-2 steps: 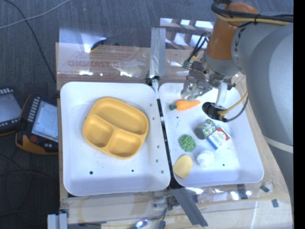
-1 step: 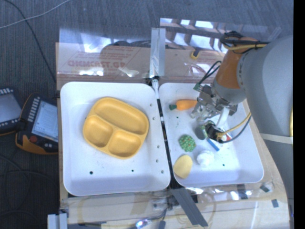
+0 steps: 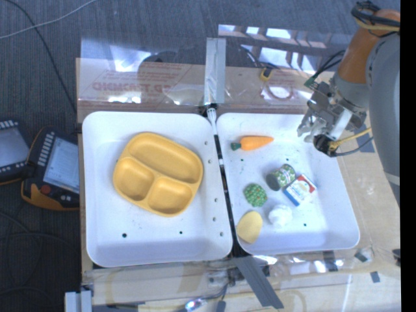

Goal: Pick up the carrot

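Your carrot lies in the right bin, near that bin's far edge, green end pointing toward the left bin. The pincer hangs off to the carrot's right, apart from it; you cannot tell from this angle whether it is open or closed. Nearer than the carrot: a small can, a red and white carton, a green lump, a white ball, a yellow lump. Left of the carrot, a yellow divided tray sits in the left bin. The bench shows taped cardboard beyond the bins. Dark carpet surrounds it, with cables and a handheld controller far left.
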Tool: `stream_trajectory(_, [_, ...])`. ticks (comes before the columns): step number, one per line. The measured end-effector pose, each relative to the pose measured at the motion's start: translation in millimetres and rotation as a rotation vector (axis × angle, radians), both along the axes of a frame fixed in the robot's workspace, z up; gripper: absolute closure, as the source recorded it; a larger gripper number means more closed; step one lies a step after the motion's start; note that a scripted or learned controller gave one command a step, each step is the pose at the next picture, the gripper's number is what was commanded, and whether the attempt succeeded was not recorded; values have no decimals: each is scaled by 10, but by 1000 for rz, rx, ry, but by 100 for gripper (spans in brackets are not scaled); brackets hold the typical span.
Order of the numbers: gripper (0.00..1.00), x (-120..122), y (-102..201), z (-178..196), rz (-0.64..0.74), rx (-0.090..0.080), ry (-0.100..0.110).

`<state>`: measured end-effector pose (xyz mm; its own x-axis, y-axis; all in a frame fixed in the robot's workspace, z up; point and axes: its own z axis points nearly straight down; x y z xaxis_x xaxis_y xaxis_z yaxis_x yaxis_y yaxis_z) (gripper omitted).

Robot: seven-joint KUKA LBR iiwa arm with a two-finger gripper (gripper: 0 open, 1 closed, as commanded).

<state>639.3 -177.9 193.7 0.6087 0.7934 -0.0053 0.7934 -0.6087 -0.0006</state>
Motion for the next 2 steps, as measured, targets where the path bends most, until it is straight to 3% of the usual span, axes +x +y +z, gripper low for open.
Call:
stream_trajectory(1, [0, 68, -311, 1084, -168, -1, -1])
stream_trajectory(2, [0, -326, -422, 1750, -64, 0, -1])
